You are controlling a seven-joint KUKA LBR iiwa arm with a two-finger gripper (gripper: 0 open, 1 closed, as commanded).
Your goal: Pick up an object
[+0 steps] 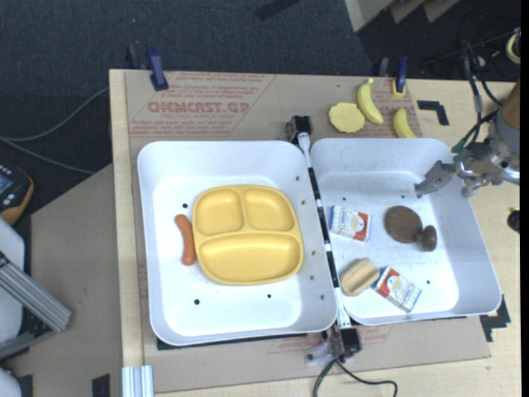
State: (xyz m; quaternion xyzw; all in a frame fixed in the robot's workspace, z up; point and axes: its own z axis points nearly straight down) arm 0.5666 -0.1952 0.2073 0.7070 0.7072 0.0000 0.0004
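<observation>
My gripper (450, 176) hangs open and empty over the right bin (463, 300). Under it lie a brown cookie (402, 223), two small cartons (349, 222) and a bread roll (358, 275), all free.

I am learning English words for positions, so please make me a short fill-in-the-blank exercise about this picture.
1. The yellow divided plate lies in the ____ bin.
2. The orange sausage lies on the plate's ____ side.
3. Outside the bins, two ____ lie beside a yellow chip.
4. The hand is above the ____ bin.

Missing words: left; left; bananas; right
</observation>
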